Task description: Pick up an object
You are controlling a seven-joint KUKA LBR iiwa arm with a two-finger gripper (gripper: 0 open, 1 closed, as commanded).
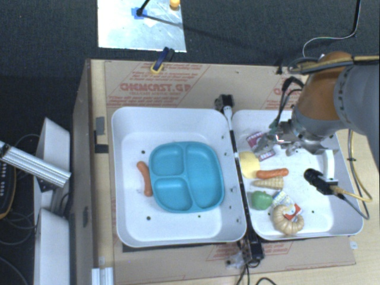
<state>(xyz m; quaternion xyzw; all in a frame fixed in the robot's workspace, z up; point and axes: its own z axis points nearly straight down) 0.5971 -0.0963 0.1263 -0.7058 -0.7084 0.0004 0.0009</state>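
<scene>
The pincer point(278, 138) hangs low in the right bin point(325, 214), toward its 11 o'clock corner, just beside a small pink-and-white packet point(261, 144) and perhaps touching it; whether it is spread or pressed together cannot be told. Toward 6 o'clock from the packet lie a yellow piece point(249, 164), a carrot point(272, 173), a corn cob point(268, 183), a green ball point(260, 200) and a tan pumpkin point(288, 218). The left bin point(178, 129) holds a blue plate point(185, 177) with a sausage point(145, 178) at its 9 o'clock

Toy food point(272, 173) crowds the right bin point(323, 215); the left bin point(172, 129) lies open around its blue plate point(185, 177).
</scene>
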